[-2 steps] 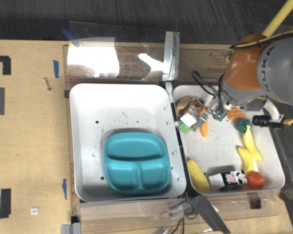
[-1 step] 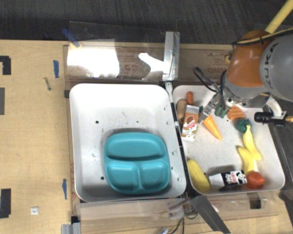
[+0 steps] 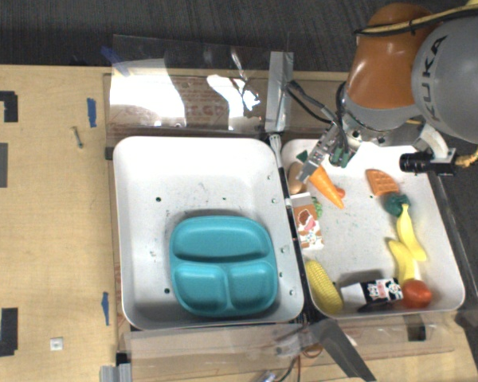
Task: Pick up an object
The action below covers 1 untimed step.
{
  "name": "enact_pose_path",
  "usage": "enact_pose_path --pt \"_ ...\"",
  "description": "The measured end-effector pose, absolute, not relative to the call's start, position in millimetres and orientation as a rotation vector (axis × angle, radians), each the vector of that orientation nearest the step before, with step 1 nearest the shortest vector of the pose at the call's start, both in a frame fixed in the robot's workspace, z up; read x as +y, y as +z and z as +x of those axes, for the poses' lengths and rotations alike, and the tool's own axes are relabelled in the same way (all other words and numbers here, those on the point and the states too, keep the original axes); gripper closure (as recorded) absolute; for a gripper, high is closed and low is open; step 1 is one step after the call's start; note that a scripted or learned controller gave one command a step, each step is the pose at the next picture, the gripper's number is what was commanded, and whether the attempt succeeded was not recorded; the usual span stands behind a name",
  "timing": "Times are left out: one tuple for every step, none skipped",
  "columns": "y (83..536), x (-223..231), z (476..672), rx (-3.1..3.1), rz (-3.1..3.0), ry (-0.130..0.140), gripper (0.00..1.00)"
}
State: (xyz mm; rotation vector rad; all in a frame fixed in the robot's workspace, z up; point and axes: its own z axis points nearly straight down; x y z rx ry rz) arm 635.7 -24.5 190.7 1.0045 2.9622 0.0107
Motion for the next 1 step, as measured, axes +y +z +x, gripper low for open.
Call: enact_pose_path --pt "213.9 33.3 644.9 2.903 1.179 0.008 1.00"
